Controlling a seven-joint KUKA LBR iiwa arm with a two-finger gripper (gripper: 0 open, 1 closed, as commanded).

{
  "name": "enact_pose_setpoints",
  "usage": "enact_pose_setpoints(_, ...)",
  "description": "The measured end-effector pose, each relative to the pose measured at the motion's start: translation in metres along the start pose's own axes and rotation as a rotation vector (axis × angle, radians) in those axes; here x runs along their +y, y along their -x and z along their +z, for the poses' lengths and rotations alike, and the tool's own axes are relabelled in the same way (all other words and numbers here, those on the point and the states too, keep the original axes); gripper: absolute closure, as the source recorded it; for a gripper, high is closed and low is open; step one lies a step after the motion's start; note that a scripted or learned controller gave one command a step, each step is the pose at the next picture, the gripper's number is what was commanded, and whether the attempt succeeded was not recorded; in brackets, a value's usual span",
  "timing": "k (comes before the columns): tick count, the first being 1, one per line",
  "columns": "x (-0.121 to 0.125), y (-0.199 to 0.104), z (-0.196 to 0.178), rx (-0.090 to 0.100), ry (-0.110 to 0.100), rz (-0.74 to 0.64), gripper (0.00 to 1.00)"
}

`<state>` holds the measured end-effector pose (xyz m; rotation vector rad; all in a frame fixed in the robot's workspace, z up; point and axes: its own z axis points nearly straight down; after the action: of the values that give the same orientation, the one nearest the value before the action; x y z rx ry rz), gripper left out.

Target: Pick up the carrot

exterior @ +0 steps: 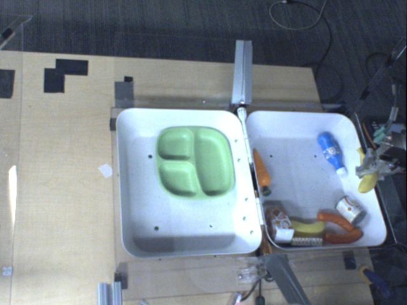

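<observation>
The carrot (260, 169) lies in the right bin (299, 122), lengthwise along its left wall, touching or just beside the divider, green tip toward the near end; judged a toy, so light, stiff and smooth, liable to slip; best taken across the mid-body, though the wall crowds one side. The gripper (375, 164) sits at the bin's right rim by a yellow item (367, 182); its state cannot be told.

Pale wooden bench top (57, 170) with black square markings (63, 74), dark grey carpeted floor (159, 11) beyond, thin cable (305, 11) looped across it, metal upright post (243, 72) at the bench's far edge, soft even light
</observation>
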<state>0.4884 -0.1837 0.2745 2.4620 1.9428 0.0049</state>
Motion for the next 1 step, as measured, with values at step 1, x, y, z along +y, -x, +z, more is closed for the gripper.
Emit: enact_pose_setpoints(1,0.0198,0.0032,0.0199,0.001,-0.002,-0.515,1.00)
